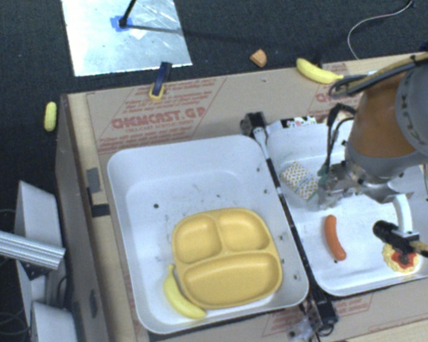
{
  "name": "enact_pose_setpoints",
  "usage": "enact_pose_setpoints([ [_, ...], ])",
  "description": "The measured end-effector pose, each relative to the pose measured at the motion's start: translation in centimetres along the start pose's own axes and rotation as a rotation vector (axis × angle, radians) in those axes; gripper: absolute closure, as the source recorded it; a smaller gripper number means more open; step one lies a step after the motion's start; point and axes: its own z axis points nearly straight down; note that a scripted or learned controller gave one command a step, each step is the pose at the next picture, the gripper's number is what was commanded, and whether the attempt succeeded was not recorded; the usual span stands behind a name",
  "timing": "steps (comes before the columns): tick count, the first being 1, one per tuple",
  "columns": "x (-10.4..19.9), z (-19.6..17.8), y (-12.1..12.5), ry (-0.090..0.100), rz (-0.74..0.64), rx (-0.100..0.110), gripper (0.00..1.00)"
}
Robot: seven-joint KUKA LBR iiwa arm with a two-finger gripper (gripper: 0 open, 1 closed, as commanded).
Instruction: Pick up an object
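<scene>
The gripper point(331, 188) hangs at centre-right of the frame beside a patterned object point(299, 178) — fingers' state: cannot tell.

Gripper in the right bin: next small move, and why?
Probably a short descent onto the patterned grey-white object. The gripper sits in the right bin just beside that object, with nothing visibly between its tips. The orange hot dog lies nearer the front and would need a longer shift, so the patterned object looks like the closer target.
</scene>
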Motion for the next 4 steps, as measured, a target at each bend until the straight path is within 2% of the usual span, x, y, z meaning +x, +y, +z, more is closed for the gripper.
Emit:
enact_pose_setpoints([
  [1,0.0,0.0,0.0,0.0,0.0,0.0,0.0],
  [2,0.1,1.1,-4.9,0.0,0.002,0.003,0.0],
  [3,0.1,0.0,-4.8,0.001,0.001,0.0,1.0],
  [4,7.1,-9.0,-2.1,0.001,-0.002,-0.001,1.0],
])
